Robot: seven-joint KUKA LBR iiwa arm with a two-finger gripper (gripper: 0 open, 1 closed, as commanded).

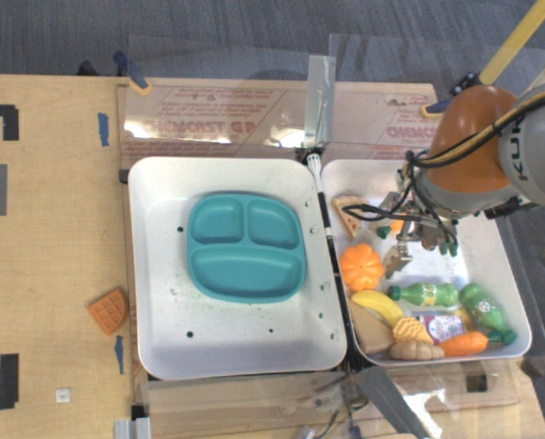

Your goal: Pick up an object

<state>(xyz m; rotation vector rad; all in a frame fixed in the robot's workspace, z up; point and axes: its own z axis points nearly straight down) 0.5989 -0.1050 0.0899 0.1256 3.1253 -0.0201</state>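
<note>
- Lower right of frame, near edge of right bin (515, 273): carrot (463, 343) and a wrapped packet (442, 323) lay along the bottom wall, corn (411, 329) just left of them.
- Banana (379, 305) lay slanted, long axis running upper left to lower right, touching the corn end.
- Green bottle (426, 294) lay on its side, long axis left-right, right below the gripper; broccoli (482, 305) just right of it.
- Pumpkin (362, 266) sat just left of and slightly below the gripper, near but apart from it.
- Gripper (402, 252) hung over the middle of the right bin, pointed down; cannot tell if it was released or clenched, nothing seen grasped in it.
- Judgement: nearest candidates were pumpkin (lower left of tool) and bottle (straight below in frame); bottle's left-right axis would call for closing across it.
- Pizza slice (349, 214) lay in the bin's upper left, behind the cables.
- Left bin (154, 245) held a teal tray (247, 247), well apart from the arm.
- Waffle (108, 310) lay on the bench at far left, outside both bins.
</note>
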